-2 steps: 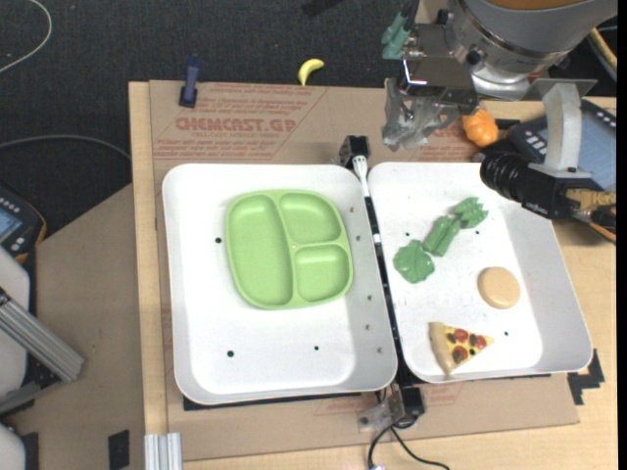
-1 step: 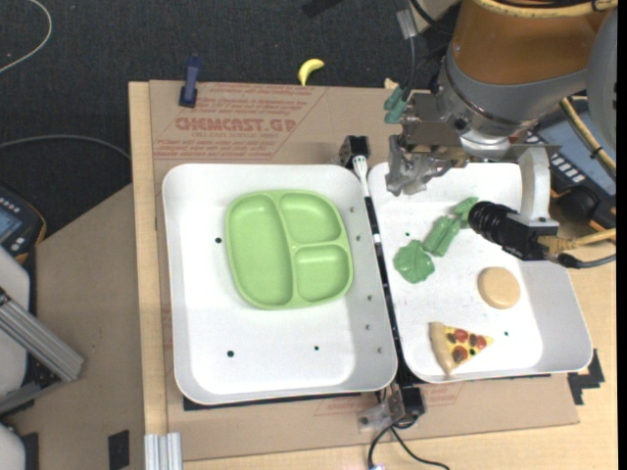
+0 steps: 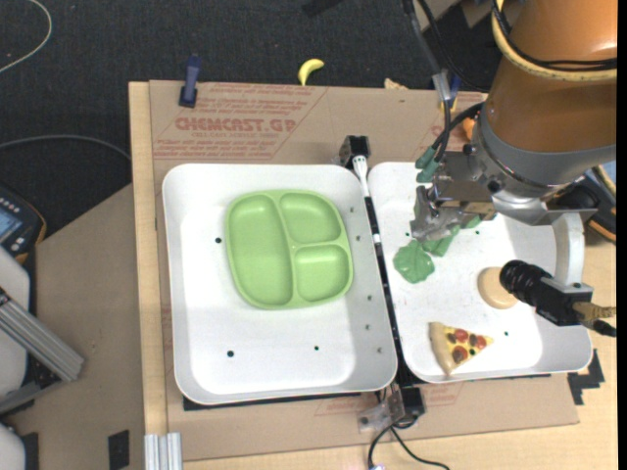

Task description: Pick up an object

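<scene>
nearest the bottom edge of the frame, the cardboard sheet (image 3: pixel 245 125) under both bins carries a small black clip with a cable (image 3: pixel 407 404) at the seam between the bins.

right bin (image 3: pixel 529 346), lower right of the frame: a toy pizza slice (image 3: pixel 457 345) lies flat near the bin's bottom rim, crust toward the left. up and to the right of it lies a round tan piece (image 3: pixel 493 287), partly covered on its right side.

further up, in the left half of the same bin, lies a green soft piece (image 3: pixel 414 263), crumpled, close to the bin's left wall. a strip of it runs up and to the right, toward the gripper (image 3: pixel 434 225). the gripper stands directly over that upper strip and appears to touch it. whether the gripper is open or closed cannot be told, and a hold on the green soft piece cannot be confirmed. the arm (image 3: pixel 549 86), grey with an orange band, enters from the upper right.

left bin (image 3: pixel 265 360), centre left of the frame: a green divided plate (image 3: pixel 289 248) with three compartments lies flat in its upper half, well apart from the gripper.

toward the top, a black clamp (image 3: pixel 354 149) sits at the upper end of the seam between the bins. a blue clip (image 3: pixel 189 81) sits on the upper left edge of the cardboard sheet. beyond it, on the dark floor, lies a small yellow curved item (image 3: pixel 311 69).
</scene>
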### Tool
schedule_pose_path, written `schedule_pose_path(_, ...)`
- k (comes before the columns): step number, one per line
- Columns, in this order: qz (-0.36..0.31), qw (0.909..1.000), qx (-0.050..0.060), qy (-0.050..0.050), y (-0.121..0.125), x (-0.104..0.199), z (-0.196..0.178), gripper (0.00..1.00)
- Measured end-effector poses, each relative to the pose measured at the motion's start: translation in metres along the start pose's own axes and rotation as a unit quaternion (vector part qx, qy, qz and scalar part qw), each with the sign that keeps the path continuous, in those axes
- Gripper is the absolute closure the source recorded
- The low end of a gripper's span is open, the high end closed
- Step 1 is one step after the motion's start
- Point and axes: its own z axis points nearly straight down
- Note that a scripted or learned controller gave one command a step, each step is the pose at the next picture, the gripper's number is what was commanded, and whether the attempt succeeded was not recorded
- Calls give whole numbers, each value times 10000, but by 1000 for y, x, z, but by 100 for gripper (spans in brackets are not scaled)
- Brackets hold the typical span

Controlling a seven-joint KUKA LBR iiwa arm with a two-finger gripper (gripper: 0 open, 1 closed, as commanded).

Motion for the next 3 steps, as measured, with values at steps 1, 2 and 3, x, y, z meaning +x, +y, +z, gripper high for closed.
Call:
schedule_pose_path(1,8,10000,-20,-6,62,-47,42,100)
schedule_pose_path(2,2,10000,13,-4,106,-79,147,100)
schedule_pose_path(3,-25,10000,8,14,44,-50,156,100)
